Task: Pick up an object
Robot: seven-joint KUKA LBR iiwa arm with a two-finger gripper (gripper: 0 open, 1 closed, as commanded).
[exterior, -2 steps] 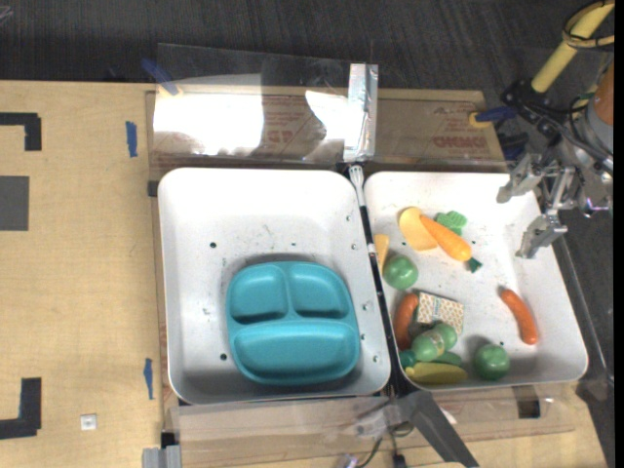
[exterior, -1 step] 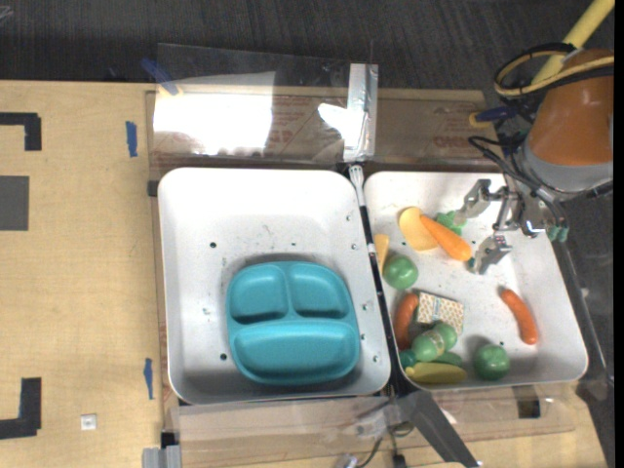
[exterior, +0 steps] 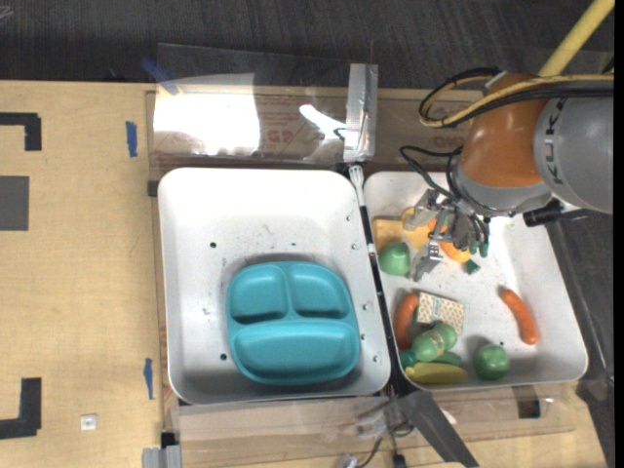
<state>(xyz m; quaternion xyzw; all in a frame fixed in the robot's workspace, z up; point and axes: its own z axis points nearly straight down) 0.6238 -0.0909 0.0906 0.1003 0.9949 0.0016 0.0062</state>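
Bench [exterior: 68,261] carries two white bins side by side, and the arm [exterior: 546,154] reaches in over the right bin [exterior: 565,291]. The left bin [exterior: 195,213], well off to the pincer's left, holds only a teal divided tray [exterior: 291,322].

The pincer [exterior: 450,237] hangs low over the upper middle of the right bin, among the toy food. Whether it is open or closed cannot be told, since the wrist hides most of it, and nothing can be made out as gripped. This looks like the reach-and-descend step, with the lift not yet made.

The nearest pieces are an orange piece [exterior: 452,252] right under the pincer, a yellow block [exterior: 388,232] just to its left and a green ball [exterior: 395,259] below that. The next move probably calls for settling on one of these, closing and lifting straight up.

Further below the pincer lie a carrot [exterior: 407,320], a speckled cracker [exterior: 440,311], a green round piece [exterior: 432,341], a banana [exterior: 436,372] and a green apple [exterior: 491,361]; a sausage [exterior: 519,316] lies below and to the right. The pieces near the pincer sit close together, so a neighbour could be nudged or caught along with the target.
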